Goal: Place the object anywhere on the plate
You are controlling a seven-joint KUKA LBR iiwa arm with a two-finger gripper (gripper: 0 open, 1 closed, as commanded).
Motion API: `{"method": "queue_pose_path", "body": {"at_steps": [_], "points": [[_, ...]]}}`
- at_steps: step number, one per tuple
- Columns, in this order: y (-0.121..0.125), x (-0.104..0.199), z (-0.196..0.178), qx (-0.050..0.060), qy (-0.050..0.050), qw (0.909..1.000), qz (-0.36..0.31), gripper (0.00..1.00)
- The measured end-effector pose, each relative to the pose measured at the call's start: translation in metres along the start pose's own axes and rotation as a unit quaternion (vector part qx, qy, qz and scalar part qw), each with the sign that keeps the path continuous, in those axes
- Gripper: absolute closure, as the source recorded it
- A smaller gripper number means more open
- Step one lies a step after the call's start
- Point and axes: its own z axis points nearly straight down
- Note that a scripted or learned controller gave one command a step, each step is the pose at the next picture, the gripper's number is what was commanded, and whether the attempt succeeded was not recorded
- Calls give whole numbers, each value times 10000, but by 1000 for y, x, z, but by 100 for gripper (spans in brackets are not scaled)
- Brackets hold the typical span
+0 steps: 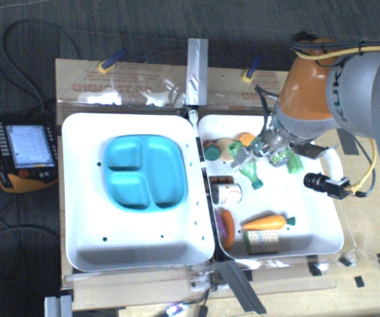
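Robotics lab: KUKA arm (338, 88), teach pendant (22, 152), cabled bench (144, 81).

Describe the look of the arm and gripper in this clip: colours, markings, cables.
The grey KUKA arm has smooth rounded metal links, an orange band above the wrist and dark "KU" lettering on the grey shell. A yellow cable and dark cables run along it. A black cylindrical part juts out below. The two-finger gripper is small, of grey metal.
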Motion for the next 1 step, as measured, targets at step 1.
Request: {"method": "queue_pose_path", "body": {"at_steps": [1], "points": [[62, 78, 0, 8, -3, 10000, 29, 100]]}}
